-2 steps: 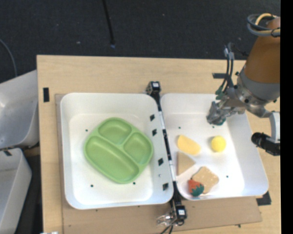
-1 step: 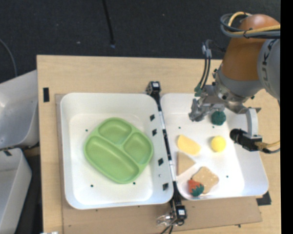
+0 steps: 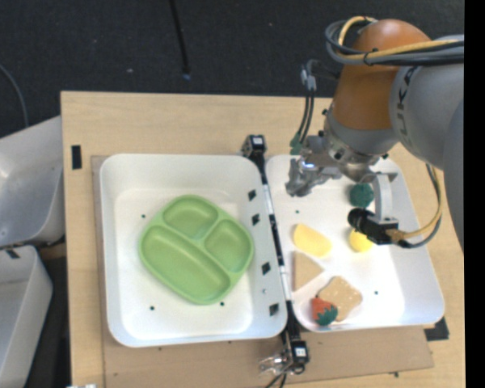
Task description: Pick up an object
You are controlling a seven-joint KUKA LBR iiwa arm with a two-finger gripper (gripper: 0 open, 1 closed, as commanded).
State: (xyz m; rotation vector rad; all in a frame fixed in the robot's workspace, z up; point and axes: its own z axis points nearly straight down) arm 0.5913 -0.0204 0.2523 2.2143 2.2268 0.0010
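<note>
gripper (image 3: pixel 307 176) over the right bin's (image 3: pixel 404 297) far-left corner | I cannot tell how far its jaws are open or whether they hold anything | pickable items: yellow piece (image 3: pixel 311 239), tan wedge (image 3: pixel 305 272), cracker-like slab (image 3: pixel 341 294), strawberry (image 3: pixel 324 311) | green divided plate (image 3: pixel 196 249) in left bin (image 3: pixel 121 314)

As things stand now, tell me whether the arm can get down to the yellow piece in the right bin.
Probably yes. The yellow piece lies flat on the floor of the right bin, with nothing on top of it. The pincer hangs just above it, and the tan wedge beside it leaves a small gap.
</note>
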